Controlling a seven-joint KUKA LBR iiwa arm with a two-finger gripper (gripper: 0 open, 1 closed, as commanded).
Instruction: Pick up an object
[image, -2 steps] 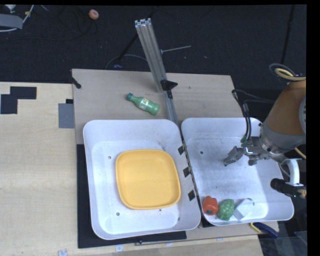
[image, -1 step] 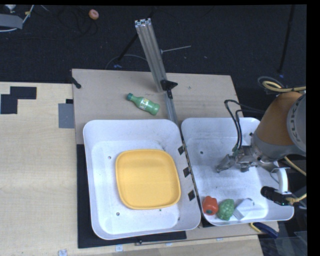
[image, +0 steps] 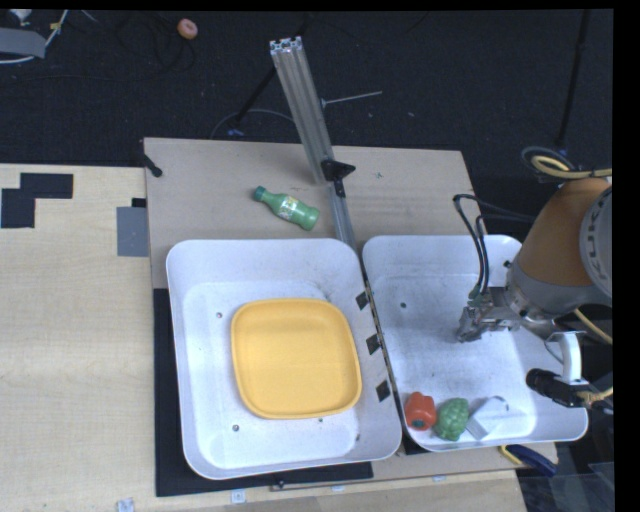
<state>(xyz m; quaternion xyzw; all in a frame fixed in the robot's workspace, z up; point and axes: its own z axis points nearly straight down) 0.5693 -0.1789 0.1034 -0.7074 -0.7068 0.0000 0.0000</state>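
Note:
A yellow square plate lies in the left bin. In the right bin, near its front edge, sit a red pepper-like piece, a green lumpy piece and a small pale grey block. My gripper hangs low over the right bin's middle right, well behind those three pieces. I see nothing held in it. The arm with its orange band comes in from the right.
A green bottle lies on the bench board behind the left bin. A slanted aluminium rail rises behind the bins' shared edge. Black clips mark the divide between the bins.

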